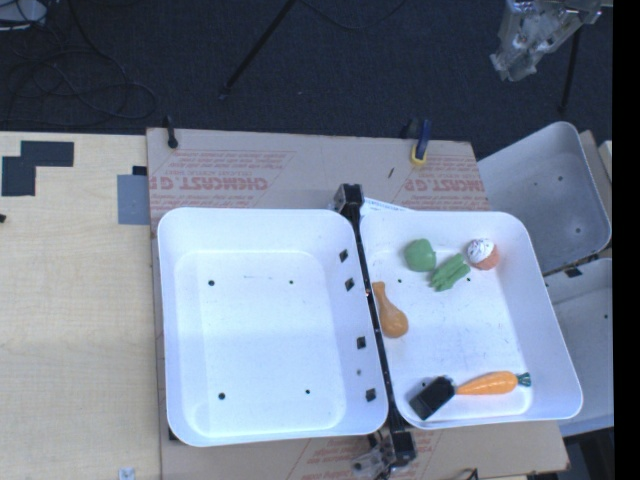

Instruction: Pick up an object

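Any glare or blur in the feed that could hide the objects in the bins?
Camera view: left bin floor is washed bright, right bin evenly lit; carrot and green pieces read clearly with soft shadows; the tool up top looks blurred.

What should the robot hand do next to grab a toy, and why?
Probably swing down toward the right bin. The hand hangs high at the top right, far from everything, while the toys lie in that bin. The carrot near the front edge, with bare floor beside it, looks like an easy first target.
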Robot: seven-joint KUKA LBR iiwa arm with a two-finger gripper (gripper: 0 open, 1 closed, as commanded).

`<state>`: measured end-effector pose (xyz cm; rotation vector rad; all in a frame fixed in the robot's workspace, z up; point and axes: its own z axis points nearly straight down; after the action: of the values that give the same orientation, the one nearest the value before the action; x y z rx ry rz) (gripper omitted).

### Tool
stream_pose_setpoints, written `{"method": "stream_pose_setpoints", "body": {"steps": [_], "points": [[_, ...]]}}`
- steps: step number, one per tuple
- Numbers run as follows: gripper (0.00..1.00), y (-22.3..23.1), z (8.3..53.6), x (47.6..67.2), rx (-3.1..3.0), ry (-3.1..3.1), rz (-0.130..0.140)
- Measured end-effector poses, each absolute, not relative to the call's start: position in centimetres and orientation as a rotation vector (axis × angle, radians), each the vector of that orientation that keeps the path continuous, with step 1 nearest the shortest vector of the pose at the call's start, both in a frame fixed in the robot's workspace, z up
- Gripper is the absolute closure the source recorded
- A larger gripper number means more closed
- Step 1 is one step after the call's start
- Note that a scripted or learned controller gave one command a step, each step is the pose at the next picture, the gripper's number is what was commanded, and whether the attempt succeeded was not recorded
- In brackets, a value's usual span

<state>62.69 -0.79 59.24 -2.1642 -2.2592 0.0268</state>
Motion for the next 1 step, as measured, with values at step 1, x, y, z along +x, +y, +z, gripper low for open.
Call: {"method": "stream_pose_setpoints", "body": {"steps": [1], "points": [[1.00,-0.62,60.15,62.74,-2.156,-2.264,0.030]]}}
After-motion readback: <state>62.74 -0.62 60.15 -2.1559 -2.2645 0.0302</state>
